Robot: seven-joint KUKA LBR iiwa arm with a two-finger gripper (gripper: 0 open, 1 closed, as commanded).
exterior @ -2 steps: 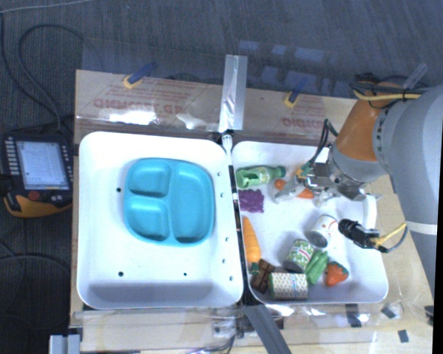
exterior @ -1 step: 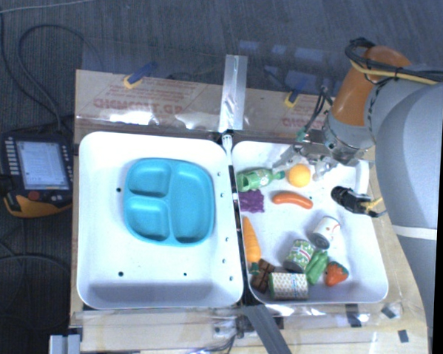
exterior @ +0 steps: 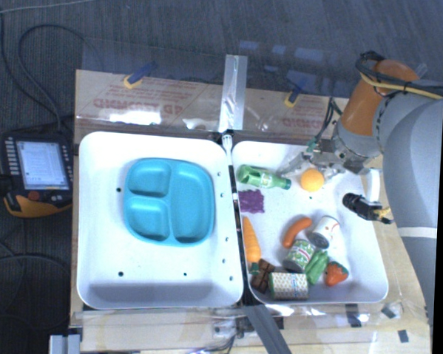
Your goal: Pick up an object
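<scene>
Two cans (exterior: 300,252) (one carrot (exterior: 251,241)), one green bottle (exterior: 262,178).

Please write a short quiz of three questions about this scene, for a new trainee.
1. True or false: the blue divided plate lies in the left bin.
2. Which thing lies nearest to the claw? A) the carrot B) the orange ball C) the purple grapes
3. Fill in: the green bottle lies on its ____ in the right bin.

Key: 1 true; 2 B; 3 side.
</scene>
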